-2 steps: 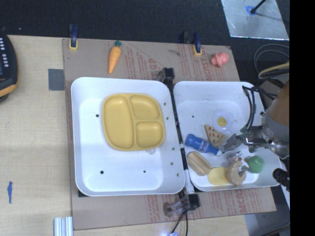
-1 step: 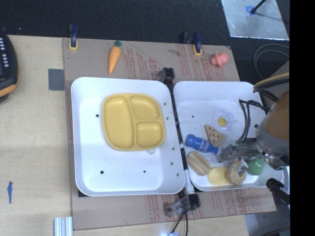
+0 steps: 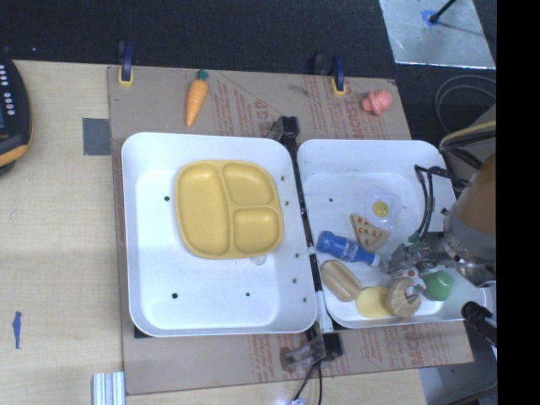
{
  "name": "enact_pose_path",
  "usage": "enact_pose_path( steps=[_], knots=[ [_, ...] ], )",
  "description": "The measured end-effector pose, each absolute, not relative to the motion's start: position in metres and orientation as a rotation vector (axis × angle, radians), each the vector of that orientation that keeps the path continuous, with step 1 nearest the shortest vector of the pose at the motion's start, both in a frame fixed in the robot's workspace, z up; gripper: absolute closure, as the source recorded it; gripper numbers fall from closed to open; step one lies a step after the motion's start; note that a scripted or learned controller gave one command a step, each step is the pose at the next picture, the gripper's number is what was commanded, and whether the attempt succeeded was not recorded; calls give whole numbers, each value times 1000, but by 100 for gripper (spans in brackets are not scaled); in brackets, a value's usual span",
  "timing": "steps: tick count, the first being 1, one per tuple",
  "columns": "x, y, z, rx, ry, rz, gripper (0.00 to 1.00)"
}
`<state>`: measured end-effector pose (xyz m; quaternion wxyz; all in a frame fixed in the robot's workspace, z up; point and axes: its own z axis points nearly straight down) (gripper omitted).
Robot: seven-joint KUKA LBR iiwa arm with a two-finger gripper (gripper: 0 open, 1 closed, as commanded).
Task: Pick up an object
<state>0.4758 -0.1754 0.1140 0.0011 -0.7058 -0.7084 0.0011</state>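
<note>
Low in the right bin's [image 3: 337, 154] near corner, the claw [image 3: 411, 264] hangs right above a round brown toy [image 3: 402, 298] beside a green ball [image 3: 438, 286], the blue bottle [image 3: 343, 247] lying leftward, though its grip state I cannot tell.

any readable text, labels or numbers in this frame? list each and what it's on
Nothing reads cleanly.
Red printed lettering on the cardboard sheet under the bins: too blurred and slanted to read.
Buttons on the black and orange handheld device at the left edge: markings too small to read.
Blue bottle in the right bin: no legible label.
</note>
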Motion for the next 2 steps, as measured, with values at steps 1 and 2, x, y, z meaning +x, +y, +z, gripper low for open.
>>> enact_pose_path(
  steps=[1,2],
  knots=[
    [478,-121,105,-2206,-2227,1,100],
    [553,-60,199,-2211,-2242,-15,100]
  ],
)
